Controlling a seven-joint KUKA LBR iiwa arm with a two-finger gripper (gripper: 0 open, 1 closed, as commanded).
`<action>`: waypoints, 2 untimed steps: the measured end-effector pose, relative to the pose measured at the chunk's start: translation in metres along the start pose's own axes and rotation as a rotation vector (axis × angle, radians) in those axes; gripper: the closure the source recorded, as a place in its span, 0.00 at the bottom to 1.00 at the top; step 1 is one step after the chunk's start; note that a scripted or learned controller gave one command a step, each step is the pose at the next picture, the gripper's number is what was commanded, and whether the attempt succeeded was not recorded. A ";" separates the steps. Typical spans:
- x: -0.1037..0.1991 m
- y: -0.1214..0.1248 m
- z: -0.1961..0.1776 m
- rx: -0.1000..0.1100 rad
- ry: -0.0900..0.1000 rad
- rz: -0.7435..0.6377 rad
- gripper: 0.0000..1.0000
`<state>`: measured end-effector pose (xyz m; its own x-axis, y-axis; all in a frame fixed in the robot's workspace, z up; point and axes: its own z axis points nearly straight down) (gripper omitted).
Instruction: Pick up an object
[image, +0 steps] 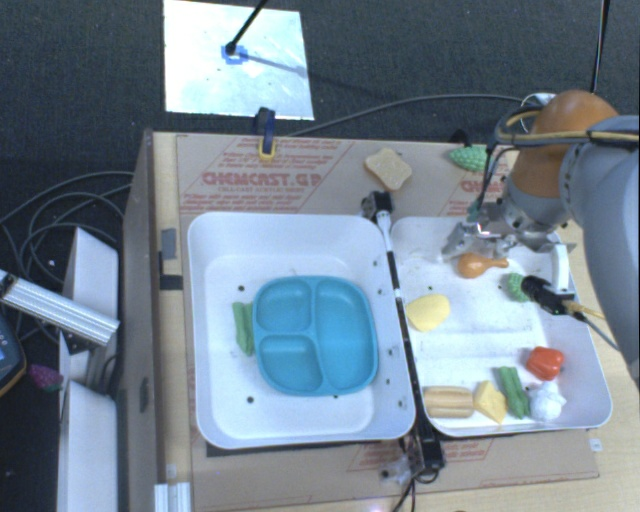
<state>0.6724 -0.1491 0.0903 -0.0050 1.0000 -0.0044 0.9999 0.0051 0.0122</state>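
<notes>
Two shallow white plastic bins side by side: left bin (215, 300), right bin (585, 395). In left bin: one blue divided plastic tray (315, 335), one green bean-like strip (243, 328). In right bin: one orange drumstick toy (480, 265), one yellow lemon-like lump (428, 312), one red tomato toy (544, 362), one tan bread roll (449, 401), one yellow cheese wedge (490, 402), one green stalk (514, 390), one white lump (547, 403). On cardboard: one toast slice (388, 169).
</notes>
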 end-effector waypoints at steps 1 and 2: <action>-0.001 0.001 -0.011 -0.006 -0.003 -0.003 1.00; -0.043 -0.002 -0.083 0.007 0.002 0.002 1.00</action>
<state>0.6695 -0.1918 0.1733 -0.0026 1.0000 -0.0026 1.0000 0.0026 0.0054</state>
